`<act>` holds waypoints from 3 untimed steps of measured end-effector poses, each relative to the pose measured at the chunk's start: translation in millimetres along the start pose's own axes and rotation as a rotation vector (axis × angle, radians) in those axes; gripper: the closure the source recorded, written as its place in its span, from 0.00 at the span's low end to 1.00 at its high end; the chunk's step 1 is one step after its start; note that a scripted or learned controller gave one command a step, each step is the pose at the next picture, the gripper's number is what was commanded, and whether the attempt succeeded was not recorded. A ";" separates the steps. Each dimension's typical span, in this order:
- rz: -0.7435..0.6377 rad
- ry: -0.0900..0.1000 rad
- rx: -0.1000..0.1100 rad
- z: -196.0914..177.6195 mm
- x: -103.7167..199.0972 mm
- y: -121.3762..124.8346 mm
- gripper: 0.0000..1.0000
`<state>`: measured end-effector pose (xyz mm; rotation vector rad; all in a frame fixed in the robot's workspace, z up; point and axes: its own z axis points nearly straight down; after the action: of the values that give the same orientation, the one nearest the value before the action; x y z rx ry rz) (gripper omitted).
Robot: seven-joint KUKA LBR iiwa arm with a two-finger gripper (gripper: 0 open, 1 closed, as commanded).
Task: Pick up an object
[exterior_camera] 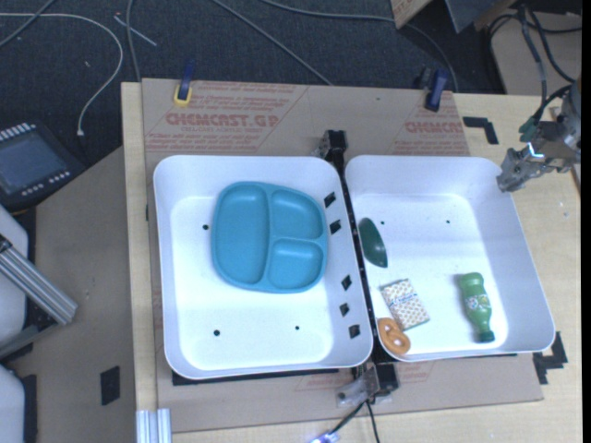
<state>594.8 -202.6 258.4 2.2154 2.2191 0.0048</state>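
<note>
The gripper (517,169) hovers over the right bin's (462,187) upper right rim; its state cannot be told from here, perhaps because the view is small and blurred. Well below it lies a green bottle (476,306). Farther left sit a patterned packet (405,304), an orange ring (395,337), a dark green piece (372,242) and, in the left bin (189,340), a blue divided plate (270,236).

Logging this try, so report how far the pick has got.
Done: nothing lifted. The green bottle, dark green piece, patterned packet and orange ring all lie in the right bin; the blue plate lies in the left bin. In hand: nothing visible; the gripper sits by the right bin's far right corner. Left: reach, grasp, lift.
</note>
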 end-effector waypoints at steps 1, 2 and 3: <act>-0.003 0.005 0.009 13.7 55.0 -9.4 1.00; -0.003 0.005 0.010 24.8 112.5 -15.8 1.00; -0.003 0.005 0.010 26.9 159.1 -34.3 1.00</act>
<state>560.4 -43.7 230.9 2.2196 2.2297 -0.0002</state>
